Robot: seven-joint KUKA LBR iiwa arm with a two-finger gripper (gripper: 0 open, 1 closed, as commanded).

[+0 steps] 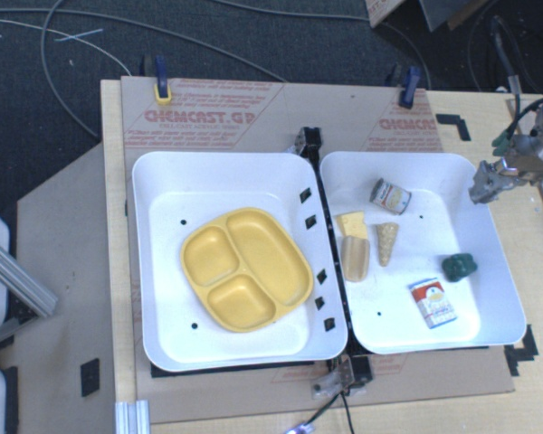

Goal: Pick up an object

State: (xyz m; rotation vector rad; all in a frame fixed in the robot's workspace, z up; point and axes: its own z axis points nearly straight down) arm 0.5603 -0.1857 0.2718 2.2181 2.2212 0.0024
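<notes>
Your L bin holds a glossy yellow three-compartment plastic tray; R bin has a small metal can, pale wedge, green lump, red-and-white carton. Gripper sits over R bin's far right rim, touching no item; open or closed: cannot tell.

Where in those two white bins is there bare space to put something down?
Left bin: the strip above the yellow tray. Right bin: the middle patch between can, green lump and red carton. Crowded: beside the divider, around the tan pieces.

yellow tray | green lump | red-and-white carton | white bins
</notes>
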